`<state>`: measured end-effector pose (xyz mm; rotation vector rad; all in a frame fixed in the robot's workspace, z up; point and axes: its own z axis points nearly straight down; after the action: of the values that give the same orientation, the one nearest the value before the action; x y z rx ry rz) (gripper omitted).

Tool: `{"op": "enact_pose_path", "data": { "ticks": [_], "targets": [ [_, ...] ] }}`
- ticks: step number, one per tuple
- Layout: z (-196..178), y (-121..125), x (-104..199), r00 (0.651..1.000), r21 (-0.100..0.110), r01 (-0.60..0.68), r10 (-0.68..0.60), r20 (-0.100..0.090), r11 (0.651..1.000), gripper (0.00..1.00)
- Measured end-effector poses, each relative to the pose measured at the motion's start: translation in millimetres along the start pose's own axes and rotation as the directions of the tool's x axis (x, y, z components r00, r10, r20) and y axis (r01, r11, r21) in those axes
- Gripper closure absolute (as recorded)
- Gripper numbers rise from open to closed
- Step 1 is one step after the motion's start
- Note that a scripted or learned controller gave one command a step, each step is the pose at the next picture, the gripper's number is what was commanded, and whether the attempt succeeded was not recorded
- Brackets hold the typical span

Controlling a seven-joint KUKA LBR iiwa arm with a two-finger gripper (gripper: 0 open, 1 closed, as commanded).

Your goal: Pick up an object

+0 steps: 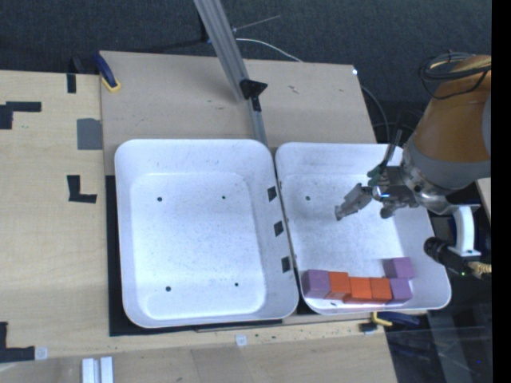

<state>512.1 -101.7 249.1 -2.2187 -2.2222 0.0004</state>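
Nearest me, the blocks (361, 285) sit packed in a row against the right bin's (319, 162) front wall, at six o'clock from my gripper (359, 202). The fingers (348, 208) look parted and hold nothing. I worry the fingers would strike the wall or wedge between touching blocks, sliding off. I can read no labels or writing anywhere.

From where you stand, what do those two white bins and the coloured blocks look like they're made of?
White bins: probably thin moulded plastic, with rounded corners, a glossy speckled surface and soft rims. Purple and orange blocks: matte and sharp-edged, perhaps painted wood or foam; I can't tell which.
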Motion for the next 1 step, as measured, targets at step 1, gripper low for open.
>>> {"op": "enact_pose_path", "data": {
  "ticks": [1],
  "targets": [
    [-39.7,2.9,87.5,1.0,-0.004,0.01,-0.01,-0.002,1.0,0.0]
  ]
}}
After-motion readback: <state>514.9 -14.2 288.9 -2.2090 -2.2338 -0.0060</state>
